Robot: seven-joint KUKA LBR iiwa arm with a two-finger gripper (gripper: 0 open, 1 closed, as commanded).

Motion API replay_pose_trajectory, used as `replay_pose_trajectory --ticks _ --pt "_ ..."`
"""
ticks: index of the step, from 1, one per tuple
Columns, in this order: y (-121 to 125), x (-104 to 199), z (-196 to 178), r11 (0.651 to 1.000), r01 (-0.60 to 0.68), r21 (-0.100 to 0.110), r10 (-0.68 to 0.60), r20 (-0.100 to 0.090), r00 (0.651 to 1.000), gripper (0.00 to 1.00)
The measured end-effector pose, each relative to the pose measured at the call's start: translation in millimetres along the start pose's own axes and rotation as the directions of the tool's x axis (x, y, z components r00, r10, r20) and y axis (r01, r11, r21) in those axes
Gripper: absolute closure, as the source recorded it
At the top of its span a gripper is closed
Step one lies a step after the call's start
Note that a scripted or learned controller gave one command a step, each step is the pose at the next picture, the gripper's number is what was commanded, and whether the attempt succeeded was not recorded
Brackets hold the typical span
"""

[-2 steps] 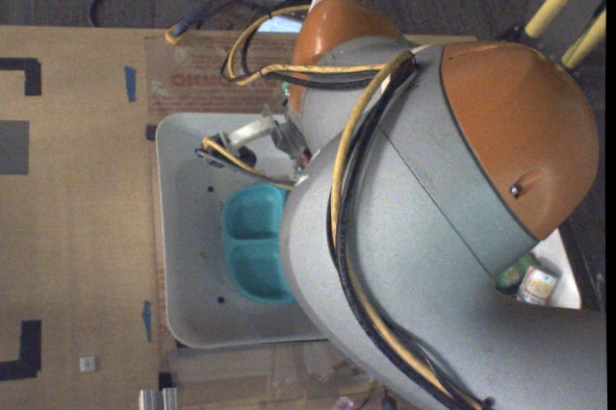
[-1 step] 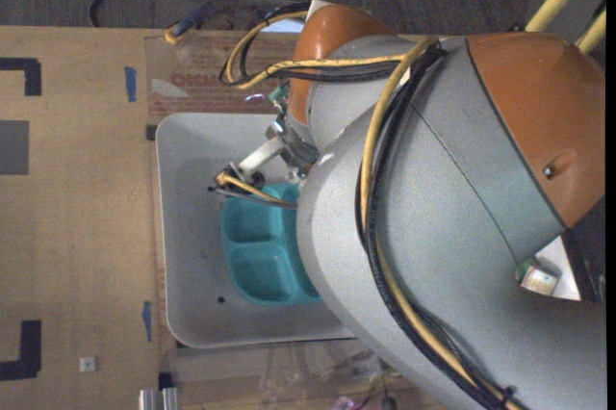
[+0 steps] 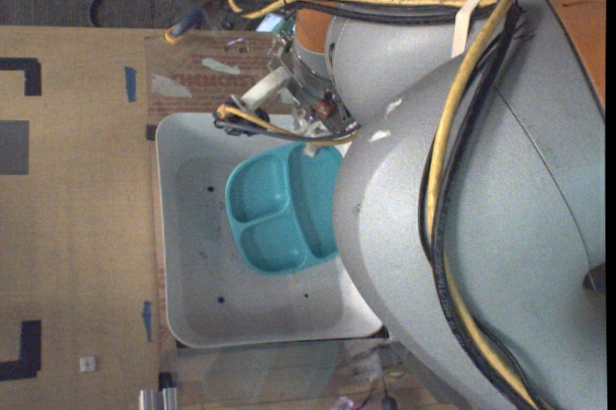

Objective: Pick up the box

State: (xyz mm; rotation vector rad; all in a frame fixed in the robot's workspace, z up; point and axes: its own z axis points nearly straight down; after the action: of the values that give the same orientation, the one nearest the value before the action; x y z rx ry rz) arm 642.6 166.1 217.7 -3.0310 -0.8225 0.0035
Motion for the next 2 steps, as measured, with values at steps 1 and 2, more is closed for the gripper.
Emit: replay_pose_trajectory --ticks 1,2 --pt "-1 0 0 1.0 0.001 0.001 -0.001 0.0 1.0 0.0" --pt "-24 -30 100 1.0 -0.008 -0.005 0.008 -0.007 1.0 0.0"
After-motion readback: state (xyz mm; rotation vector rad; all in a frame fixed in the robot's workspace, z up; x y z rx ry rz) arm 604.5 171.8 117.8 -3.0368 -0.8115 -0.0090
